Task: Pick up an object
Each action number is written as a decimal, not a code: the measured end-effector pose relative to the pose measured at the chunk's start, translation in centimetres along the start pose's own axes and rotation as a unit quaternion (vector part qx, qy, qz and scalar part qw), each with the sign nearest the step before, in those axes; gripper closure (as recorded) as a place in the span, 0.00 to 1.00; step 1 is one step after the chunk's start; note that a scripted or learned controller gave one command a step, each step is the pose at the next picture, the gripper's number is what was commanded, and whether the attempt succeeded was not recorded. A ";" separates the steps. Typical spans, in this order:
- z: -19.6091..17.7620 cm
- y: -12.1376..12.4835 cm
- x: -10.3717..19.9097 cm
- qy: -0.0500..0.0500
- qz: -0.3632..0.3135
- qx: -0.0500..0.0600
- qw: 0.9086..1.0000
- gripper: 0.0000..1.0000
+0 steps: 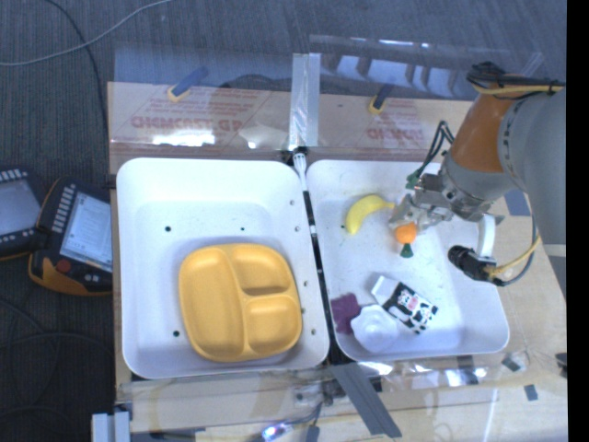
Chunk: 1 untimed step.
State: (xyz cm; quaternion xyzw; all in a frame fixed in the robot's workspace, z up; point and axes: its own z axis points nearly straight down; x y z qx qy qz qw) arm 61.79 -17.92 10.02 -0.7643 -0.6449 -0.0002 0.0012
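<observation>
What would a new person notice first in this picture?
Probably the big yellow divided tray, alone in the left bin. Next, the grey and orange arm coming from the right, its end effector low over the right bin, just above a small orange object beside a yellow banana.

Even, bright overhead light, a slightly cool cast. Both white bins (138, 247) read almost overexposed, shadows soft and short under their rims. Glare streaks across the clear plastic sheet (221, 122) at the back and the metal strip (405, 376) in front. Small items look soft; the dark carpet (74, 81) stays dim and grainy.
</observation>
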 end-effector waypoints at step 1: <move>-12.9 2.8 2.7 -0.003 -0.161 0.000 0.987 1.00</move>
